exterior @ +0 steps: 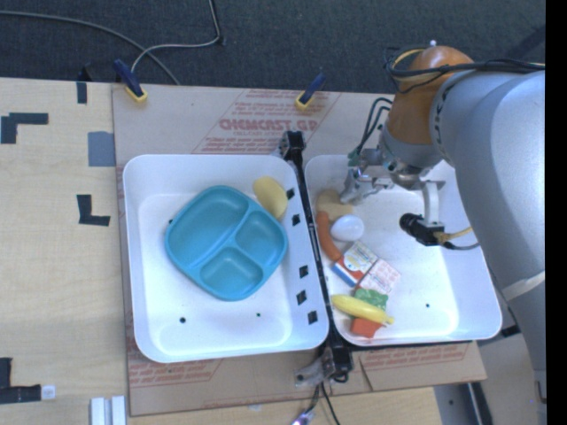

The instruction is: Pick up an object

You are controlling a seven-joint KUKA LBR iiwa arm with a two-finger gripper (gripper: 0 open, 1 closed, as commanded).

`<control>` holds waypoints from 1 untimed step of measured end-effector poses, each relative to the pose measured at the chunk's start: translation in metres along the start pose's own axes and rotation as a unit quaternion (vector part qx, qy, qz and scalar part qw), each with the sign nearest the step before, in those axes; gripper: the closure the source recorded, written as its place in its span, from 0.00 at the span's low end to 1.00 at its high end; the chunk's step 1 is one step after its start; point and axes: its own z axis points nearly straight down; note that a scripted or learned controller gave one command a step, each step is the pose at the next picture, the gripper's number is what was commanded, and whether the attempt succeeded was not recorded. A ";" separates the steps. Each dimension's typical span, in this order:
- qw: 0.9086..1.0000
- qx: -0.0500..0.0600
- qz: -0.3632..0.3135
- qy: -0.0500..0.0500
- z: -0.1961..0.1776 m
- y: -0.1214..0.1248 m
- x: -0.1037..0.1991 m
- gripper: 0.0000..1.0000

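From the overhead camera, two white bins sit side by side on a sheet of brown cardboard. The left bin (142, 264) carries a blue divided plate (227, 242), three compartments, lying flat in the middle, and a yellow lemon-like piece (271, 197) sits just beside the plate's upper right edge, close to the wall between the bins.

Over to the right bin (461, 312), and this one is busier. Along its left side runs an orange carrot-like piece (329, 235), with a white egg-shaped object (346, 228) touching it on the right. Below those lie two small printed cartons (370, 268), red, white and blue, their print too small to read. Lower still there is a yellow banana (360, 308) resting over a red-orange piece (364, 328).

The arm (496, 166) comes in from the right, orange band up top, and the gripper (353, 189) is down in the upper left part of the right bin, just above the egg and the carrot. Whether it is spread or pinched, I cannot tell; nothing is visibly between its tips.

On the cardboard above the bins there is red print; it appears to read "CHEMCAST GP", with smaller lines under it that are illegible. Two blue-and-yellow clamps (129, 79) hold the sheet's far edge.
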 end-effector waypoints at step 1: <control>1.000 0.003 0.000 0.000 0.003 -0.002 0.000 0.00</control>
